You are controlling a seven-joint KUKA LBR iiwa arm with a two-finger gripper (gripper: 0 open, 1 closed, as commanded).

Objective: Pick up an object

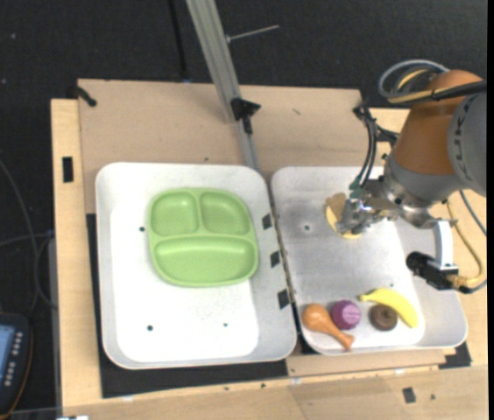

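My gripper (349, 220) hangs over the upper middle of the right bin (317, 261), right at a pale yellow object (338, 210) that peeks out on its left side. Whether that object is between the fingers is hidden. Along the bin's front edge lie an orange pear-shaped object (324, 320), a purple object (346, 313), a brown round object (384, 318) and a yellow banana (394, 304).
The left bin (124, 322) holds a green divided plate (203, 237). A slanted metal pole (221, 59) rises behind the bins. The arm's orange band (426, 129) and cables sit over the right bin's back right corner.
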